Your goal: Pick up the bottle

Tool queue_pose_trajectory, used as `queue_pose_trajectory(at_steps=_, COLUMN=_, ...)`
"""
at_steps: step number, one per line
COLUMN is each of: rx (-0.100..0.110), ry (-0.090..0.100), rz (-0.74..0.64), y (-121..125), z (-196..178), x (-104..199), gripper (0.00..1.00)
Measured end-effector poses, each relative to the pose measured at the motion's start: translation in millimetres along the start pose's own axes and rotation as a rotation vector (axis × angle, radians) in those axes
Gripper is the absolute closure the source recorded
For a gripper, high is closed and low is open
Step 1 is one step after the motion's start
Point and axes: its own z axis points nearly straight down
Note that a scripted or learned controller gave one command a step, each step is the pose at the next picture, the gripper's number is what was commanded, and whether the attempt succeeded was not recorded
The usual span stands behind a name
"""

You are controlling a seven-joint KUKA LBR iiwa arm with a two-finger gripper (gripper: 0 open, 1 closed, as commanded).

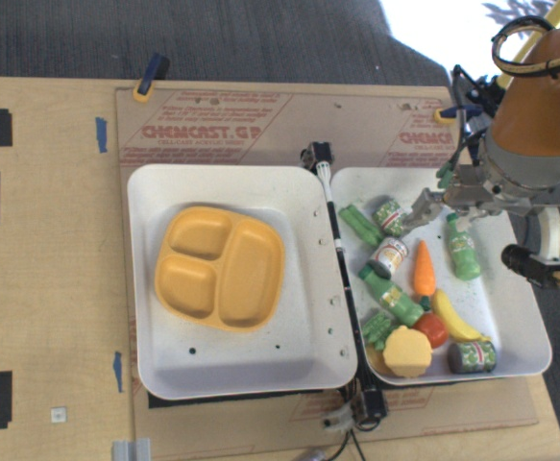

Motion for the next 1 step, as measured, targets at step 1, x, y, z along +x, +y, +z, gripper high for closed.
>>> queue_pose_trajectory(at_steps=1, rx=-0.001, ry=-0.001, rz=0.207, y=31.1, z=56.3, x=-63.3, gripper=0.0)
